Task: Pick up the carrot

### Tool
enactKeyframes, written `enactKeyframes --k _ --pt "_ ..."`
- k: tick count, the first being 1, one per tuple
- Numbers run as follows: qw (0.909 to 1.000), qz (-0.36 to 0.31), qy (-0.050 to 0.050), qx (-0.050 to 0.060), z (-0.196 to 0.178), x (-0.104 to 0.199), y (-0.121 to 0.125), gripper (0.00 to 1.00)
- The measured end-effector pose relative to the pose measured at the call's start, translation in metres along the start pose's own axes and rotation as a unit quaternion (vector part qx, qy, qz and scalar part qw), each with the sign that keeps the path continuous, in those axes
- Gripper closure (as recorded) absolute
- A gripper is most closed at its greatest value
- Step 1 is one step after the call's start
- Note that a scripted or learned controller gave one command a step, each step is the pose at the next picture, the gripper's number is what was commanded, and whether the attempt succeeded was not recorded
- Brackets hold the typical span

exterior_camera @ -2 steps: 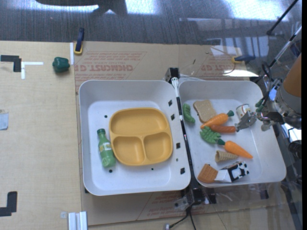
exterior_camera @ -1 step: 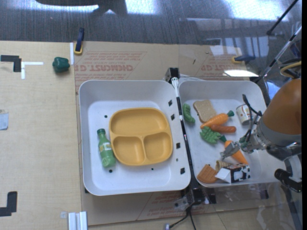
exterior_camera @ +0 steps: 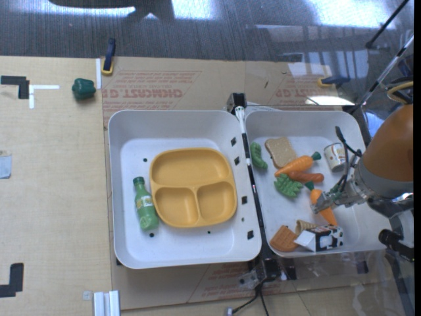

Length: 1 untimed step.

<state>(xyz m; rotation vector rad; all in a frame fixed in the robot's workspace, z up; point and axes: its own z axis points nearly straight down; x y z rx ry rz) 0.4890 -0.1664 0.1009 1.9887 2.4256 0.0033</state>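
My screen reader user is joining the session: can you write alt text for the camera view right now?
The hand is low in the right bin, over a small orange piece, with the carrot lying apart from it beside a bread slice and other toy food. The left bin holds a yellow divided plate and a green bottle.

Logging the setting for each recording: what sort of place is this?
Most likely a robot lab's pick-and-place bench: two white bins clipped side by side on cardboard, toy food such as a carrot, and a yellow divided plate, with the arm's end effector reaching in.
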Motion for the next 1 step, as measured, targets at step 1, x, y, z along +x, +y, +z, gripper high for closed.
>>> enactKeyframes --k 1 --pt "0.9903 0.139 0.000 0.002 -0.0904 0.0800 0.0067 1.00"
